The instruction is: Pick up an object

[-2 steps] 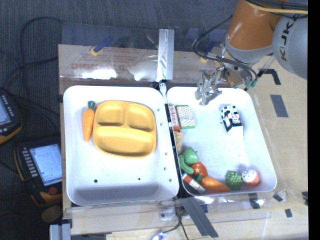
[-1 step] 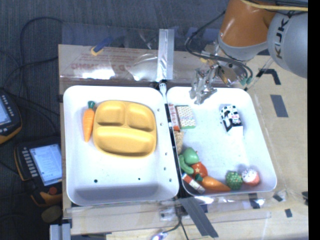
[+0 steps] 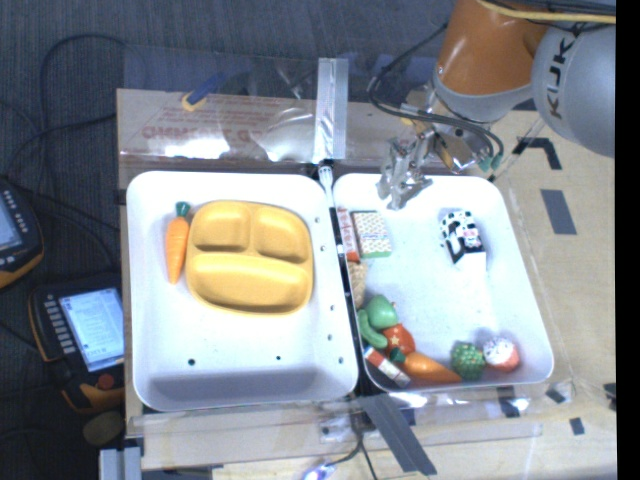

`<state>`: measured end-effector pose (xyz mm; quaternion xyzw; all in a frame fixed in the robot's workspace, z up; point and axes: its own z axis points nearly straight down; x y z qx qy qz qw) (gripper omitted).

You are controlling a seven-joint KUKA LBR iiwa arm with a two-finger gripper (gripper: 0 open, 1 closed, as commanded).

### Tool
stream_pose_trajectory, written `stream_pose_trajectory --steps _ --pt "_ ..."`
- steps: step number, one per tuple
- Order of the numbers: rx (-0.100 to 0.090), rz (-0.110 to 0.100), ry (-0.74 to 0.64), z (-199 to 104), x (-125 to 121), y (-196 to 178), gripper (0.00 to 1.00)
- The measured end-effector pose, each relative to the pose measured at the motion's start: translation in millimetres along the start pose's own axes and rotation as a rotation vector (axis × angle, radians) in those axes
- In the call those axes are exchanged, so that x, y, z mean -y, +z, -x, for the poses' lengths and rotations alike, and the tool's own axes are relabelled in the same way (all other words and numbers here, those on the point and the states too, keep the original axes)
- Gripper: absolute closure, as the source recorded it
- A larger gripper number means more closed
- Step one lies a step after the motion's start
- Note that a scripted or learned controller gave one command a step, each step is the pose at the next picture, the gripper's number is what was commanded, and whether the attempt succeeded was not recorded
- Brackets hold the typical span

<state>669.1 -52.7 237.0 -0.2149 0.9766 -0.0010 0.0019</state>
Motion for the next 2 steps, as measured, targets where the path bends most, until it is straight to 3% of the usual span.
stream_pose_trajectory --steps 1,2 --pt "0.001 0.001 -0.136 5 -10 -13 1.0" --pt "0.007 0.0 -0.133 6 -9 -23 1.0"
